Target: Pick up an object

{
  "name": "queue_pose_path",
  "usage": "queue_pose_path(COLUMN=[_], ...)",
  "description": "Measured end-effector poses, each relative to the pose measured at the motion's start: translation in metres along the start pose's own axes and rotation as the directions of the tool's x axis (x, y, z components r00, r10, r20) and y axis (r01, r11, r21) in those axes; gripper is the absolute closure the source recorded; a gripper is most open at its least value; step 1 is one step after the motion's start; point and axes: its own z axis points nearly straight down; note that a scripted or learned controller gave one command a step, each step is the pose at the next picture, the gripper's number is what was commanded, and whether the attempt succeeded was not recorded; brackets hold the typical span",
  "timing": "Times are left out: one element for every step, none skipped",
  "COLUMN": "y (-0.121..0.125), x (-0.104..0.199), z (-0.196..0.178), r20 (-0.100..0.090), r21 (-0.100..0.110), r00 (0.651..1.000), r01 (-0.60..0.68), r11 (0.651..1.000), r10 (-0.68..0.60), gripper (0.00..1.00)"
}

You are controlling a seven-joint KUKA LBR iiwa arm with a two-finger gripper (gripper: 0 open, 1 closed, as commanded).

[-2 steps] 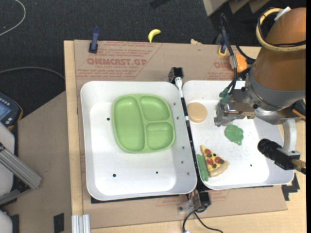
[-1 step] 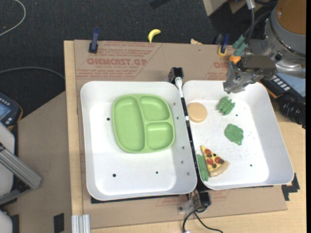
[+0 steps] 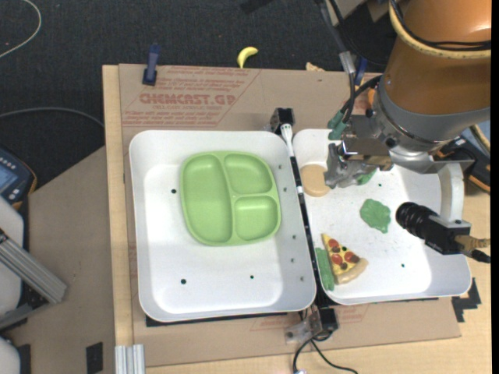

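The end effector (image 3: 343,174) hangs low in the right bin (image 3: 413,283), near its left wall, beside a tan round piece (image 3: 314,181) and green scraps. How far it is open cannot be told. It might close on air or nudge the piece against the wall. Cardboard covers the worktop (image 3: 195,100); dark carpet surrounds it.

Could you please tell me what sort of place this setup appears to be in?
Probably a robotics lab test bench, not a kitchen. Two shallow white plastic bins sit on a cardboard sheet, holding toy items like a plastic pizza slice and a green divided plate, with loose black cables on the dark floor.
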Motion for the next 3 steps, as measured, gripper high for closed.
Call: queue_pose_path(y=[0.000, 0.002, 0.001], x=[0.032, 0.004, 0.003], z=[0.087, -0.028, -0.047], r20=[0.000, -0.003, -0.001], r21=[0.003, -0.024, -0.015], r00=[1.000, 1.000, 1.000], r01=[0.002, -0.003, -0.001], r11=[1.000, 1.000, 1.000], r10=[-0.002, 0.002, 0.001], gripper=[1.00, 1.00, 1.00])
